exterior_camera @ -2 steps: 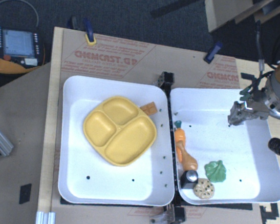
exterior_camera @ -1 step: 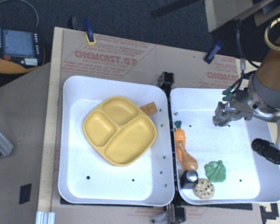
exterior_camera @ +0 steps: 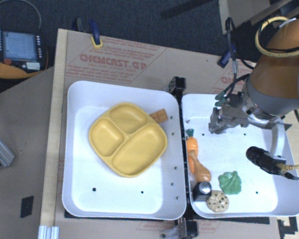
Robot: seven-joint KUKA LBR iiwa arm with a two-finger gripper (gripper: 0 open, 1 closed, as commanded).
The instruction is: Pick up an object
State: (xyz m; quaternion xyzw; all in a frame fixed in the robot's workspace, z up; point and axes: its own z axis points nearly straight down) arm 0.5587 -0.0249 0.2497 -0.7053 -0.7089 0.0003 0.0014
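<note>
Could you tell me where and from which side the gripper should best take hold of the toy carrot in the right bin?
I would grip the carrot across its orange middle, from straight above. It lies flat along the right bin's left wall, so fingers closing along that wall risk hitting it less.

A yellow divided plate (exterior_camera: 128, 139) fills the left bin's (exterior_camera: 73, 149) centre, leaving open floor near and left; in the right bin (exterior_camera: 287, 202), a carrot (exterior_camera: 193, 155), cookie (exterior_camera: 218, 201) and green leaf (exterior_camera: 230, 182) crowd the near-left corner, centre open.
</note>
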